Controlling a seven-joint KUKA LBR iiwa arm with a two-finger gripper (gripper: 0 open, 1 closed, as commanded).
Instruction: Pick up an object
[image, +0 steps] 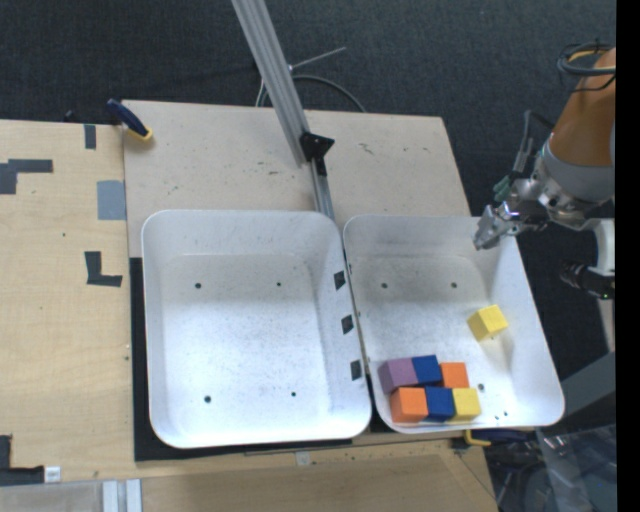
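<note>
From the camera view, the gripper (487, 232) hangs over the far right corner of the right bin (520, 290); whether it is clenched or released cannot be told, and no object shows in it; a lone yellow block (490, 321) lies near that bin's right wall; a cluster of blocks (428, 387) in purple, blue, orange and yellow sits packed against its near edge; the left bin (160, 330) stands just beside it on the bench (200, 150); a blue-and-yellow tool (130, 120) rests at the bench's far left corner.
</note>
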